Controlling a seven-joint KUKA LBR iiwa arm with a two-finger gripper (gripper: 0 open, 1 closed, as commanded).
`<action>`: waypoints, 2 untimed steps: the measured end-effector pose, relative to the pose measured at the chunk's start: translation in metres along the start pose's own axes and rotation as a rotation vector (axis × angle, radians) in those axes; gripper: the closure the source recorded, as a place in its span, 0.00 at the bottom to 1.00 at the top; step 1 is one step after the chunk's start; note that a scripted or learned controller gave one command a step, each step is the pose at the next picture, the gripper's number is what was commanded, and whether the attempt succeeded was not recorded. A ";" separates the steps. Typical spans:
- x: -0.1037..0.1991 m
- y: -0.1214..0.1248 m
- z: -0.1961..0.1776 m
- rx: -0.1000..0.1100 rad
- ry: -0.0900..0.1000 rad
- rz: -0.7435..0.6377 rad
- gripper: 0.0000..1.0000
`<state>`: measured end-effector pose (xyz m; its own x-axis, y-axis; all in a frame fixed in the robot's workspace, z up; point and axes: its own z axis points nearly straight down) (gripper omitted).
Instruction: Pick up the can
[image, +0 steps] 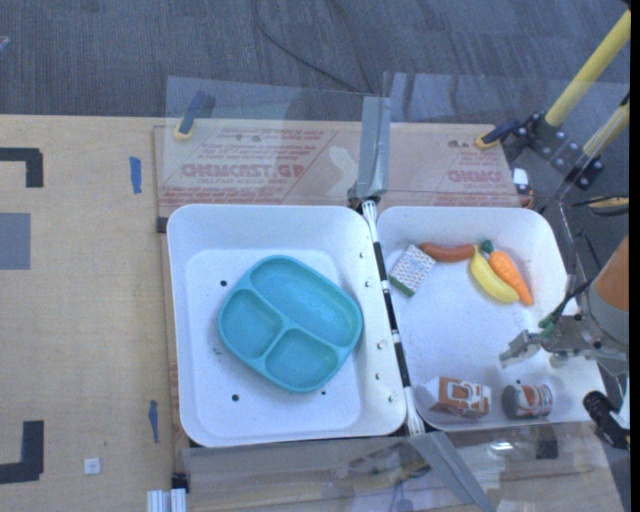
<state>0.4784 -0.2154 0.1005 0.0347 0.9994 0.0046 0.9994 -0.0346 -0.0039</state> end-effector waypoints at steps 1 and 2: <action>0.001 0.003 0.011 -0.003 0.006 -0.005 0.00; 0.001 0.004 0.011 -0.006 0.006 0.002 0.00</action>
